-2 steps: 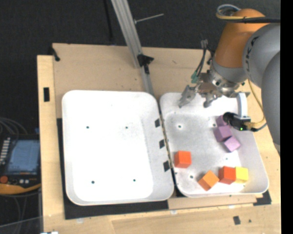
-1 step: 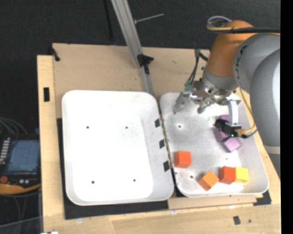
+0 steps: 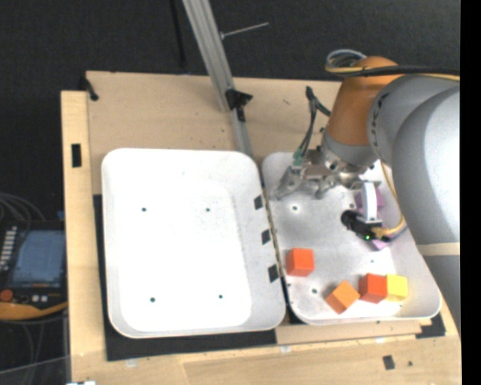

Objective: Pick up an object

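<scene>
My gripper (image 3: pixel 303 181) hangs over the far left corner of the right bin (image 3: pixel 329 223), below the arm's orange band. Its fingers stand open with only bare bin floor between them. Several blocks lie toward the near side of that bin: an orange block (image 3: pixel 301 261) by the left wall, a second orange block (image 3: pixel 344 296) near the front rim, and a red block (image 3: pixel 373 287) touching a yellow block (image 3: pixel 397 286) at the front right. All of them lie well below the gripper in the view, apart from it.
The left bin (image 3: pixel 180 239) sits beside the right one, and their rims meet at the middle (image 3: pixel 268 239). A slanted metal rail (image 3: pixel 216 62) rises behind the bins. A purple and white piece (image 3: pixel 375 203) sits under the arm at the right bin's right side.
</scene>
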Available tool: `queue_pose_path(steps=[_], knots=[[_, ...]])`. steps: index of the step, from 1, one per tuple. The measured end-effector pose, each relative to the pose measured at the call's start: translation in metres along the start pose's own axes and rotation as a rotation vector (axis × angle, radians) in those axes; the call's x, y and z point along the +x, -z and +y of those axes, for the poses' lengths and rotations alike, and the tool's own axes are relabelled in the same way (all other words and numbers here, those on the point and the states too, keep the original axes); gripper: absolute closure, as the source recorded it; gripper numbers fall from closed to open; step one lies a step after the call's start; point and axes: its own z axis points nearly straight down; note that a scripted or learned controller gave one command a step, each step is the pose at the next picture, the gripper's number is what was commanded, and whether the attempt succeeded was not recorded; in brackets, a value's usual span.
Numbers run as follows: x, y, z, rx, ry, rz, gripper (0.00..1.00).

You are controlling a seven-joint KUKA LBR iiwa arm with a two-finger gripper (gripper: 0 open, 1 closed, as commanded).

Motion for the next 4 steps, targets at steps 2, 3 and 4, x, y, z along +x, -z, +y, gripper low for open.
queue_pose_path(steps=[2, 3, 4], knots=[[0.007, 0.073, -0.001, -0.011, 0.004, 0.002, 1.0], [0.003, 0.117, -0.001, -0.011, 0.004, 0.002, 1.0], [-0.002, 0.164, 0.006, -0.012, 0.006, 0.001, 1.0]])
